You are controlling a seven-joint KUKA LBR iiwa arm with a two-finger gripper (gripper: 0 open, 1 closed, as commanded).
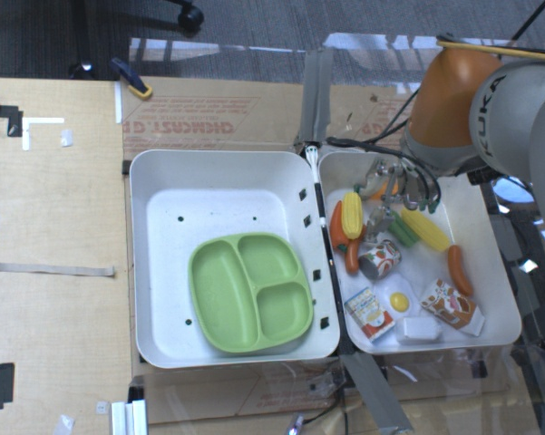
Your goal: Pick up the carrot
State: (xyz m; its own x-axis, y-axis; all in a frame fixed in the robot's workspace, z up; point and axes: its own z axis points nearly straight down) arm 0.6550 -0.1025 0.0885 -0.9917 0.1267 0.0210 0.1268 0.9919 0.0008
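Carrot (344,235) left of pincer (382,208)

The arm (517,107) is big, round and smooth, in light grey. A shiny orange band (449,98) wraps around it above the wrist. Thin black cables (415,181) loop by the small metal claw (381,198), at seven o'clock from the band.

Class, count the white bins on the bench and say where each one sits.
2. The left bin holds a green divided plate. The right bin holds the toy food, with the hand reaching into its far end. No others can be seen.
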